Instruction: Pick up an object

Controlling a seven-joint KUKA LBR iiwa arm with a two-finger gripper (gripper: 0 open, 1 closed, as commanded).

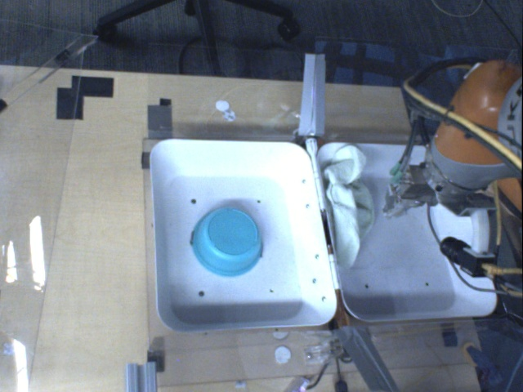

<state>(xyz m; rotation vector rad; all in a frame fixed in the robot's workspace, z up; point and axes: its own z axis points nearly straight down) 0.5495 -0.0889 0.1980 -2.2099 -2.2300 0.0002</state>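
The pale wooden desk [82, 235] fills most of the view, with dark carpet beyond its far edge, where the legs of a black chair base [196, 6] spread out. On the desk two shallow white bins sit side by side, touching along their inner walls. The left bin [176, 300] holds a round blue bowl [228, 241], resting upside down a little left of the bin's middle and well apart from every wall. The right bin [409, 288] holds a white cloth [343, 198], crumpled and stretched along the bin's left wall, from the far left corner down to about the middle of that side, its edge lying against the divider between the two bins. The grey arm [478, 149] with its orange band [486, 96] comes in from the right, over the right bin's far right part, with yellow and black cables looping around it. The gripper [398, 196] hangs low over the right bin's floor, just beside the cloth on its right and apart from it; nothing can be seen between its tips, and whether it is released or clenched cannot be told at this size. A grey metal bar [314, 96] stands on the desk behind the join of the two bins, and black tape marks [82, 95] lie on the desk's far left.
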